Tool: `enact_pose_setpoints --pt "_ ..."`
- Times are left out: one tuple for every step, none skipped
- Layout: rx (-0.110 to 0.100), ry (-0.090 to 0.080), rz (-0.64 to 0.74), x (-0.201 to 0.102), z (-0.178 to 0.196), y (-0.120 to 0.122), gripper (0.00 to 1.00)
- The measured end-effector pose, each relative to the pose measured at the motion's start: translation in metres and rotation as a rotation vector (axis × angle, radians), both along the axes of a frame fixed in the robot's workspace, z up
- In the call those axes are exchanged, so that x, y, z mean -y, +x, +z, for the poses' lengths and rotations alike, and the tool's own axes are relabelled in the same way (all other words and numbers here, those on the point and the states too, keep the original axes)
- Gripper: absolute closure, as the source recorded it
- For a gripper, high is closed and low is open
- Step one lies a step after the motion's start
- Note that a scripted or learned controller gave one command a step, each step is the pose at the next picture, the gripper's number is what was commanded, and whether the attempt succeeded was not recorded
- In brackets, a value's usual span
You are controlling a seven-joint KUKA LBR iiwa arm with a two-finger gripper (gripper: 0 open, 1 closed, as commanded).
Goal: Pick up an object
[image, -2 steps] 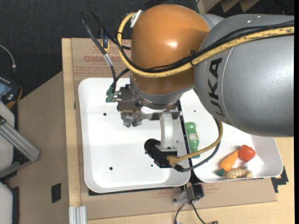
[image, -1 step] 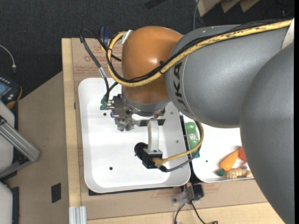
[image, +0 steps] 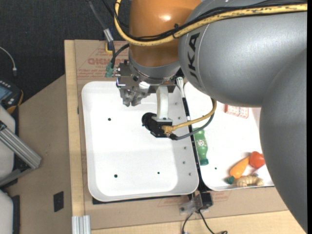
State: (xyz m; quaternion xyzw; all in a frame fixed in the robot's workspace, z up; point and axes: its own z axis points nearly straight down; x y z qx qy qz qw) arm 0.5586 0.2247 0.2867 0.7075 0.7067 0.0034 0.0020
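the grey metal arm with a glossy orange band point(image: 243, 48) reaches in from the right and covers the upper right of the view. under it lies a brown cardboard bench top point(image: 73, 130) bearing two shallow bins of smooth white plastic with rounded corners. the left white bin point(image: 131, 179) has a bare floor marked by a few small dark dots. the grey metal gripper point(image: 131, 99) hangs over this bin's far part, with nothing seen in it; whether it is spread or pressed together cannot be told.

the loose things all sit at the right white bin point(image: 229, 135). a slim green plastic bottle with a pale label point(image: 201, 147) lies at its left edge, on the seam between the bins, its long axis running far to near along that seam. a flat red-and-white printed card point(image: 237, 111) lies farther back. near the front, an orange carrot-shaped toy point(image: 239, 168) slants from its green tip at lower left up towards a round red toy point(image: 257, 159) that it touches. a knobbly beige piece point(image: 248, 181) lies just in front of them.
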Motion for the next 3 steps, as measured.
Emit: enact_pose_setpoints --pt "-0.014 -0.004 -0.001 0.001 -0.054 -0.018 1.00" --pt "-0.013 -0.002 0.003 0.000 -0.038 -0.054 1.00" --pt "-0.002 -0.001 0.000 0.000 -0.015 0.008 1.00"
